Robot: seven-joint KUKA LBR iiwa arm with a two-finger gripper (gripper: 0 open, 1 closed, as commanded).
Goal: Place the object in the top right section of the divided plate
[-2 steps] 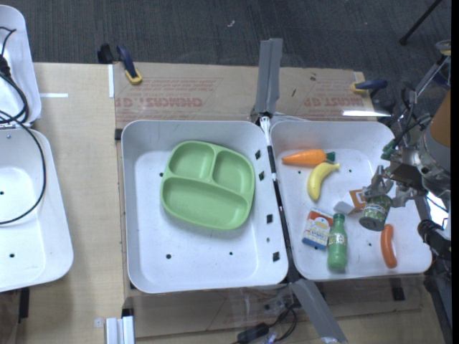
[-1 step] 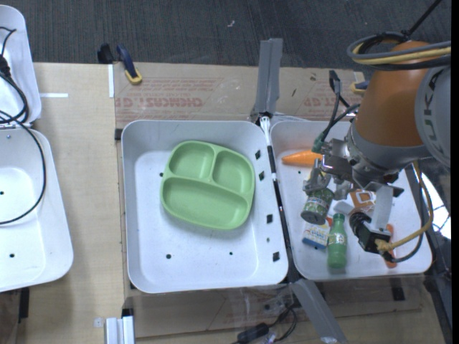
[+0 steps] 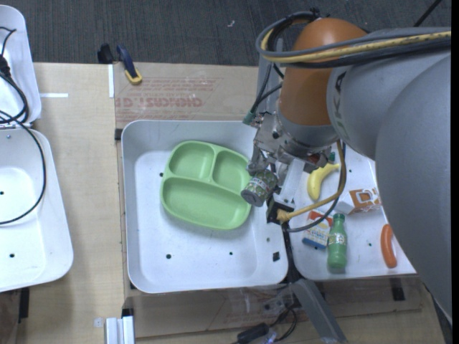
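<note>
Divided plate lies in white bin on wooden bench.

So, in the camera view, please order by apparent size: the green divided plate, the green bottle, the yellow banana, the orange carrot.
1. Green divided plate
2. Green bottle
3. Yellow banana and orange carrot: look alike; the banana is partly hidden by the arm, so no ranking.

1. A robotics lab is indicated: a grey industrial arm with an orange band is mounted over a wooden surface.
2. Shallow white bins are fixed side by side.
3. Loose cables and a clamp are seen beside dark carpet.
</note>
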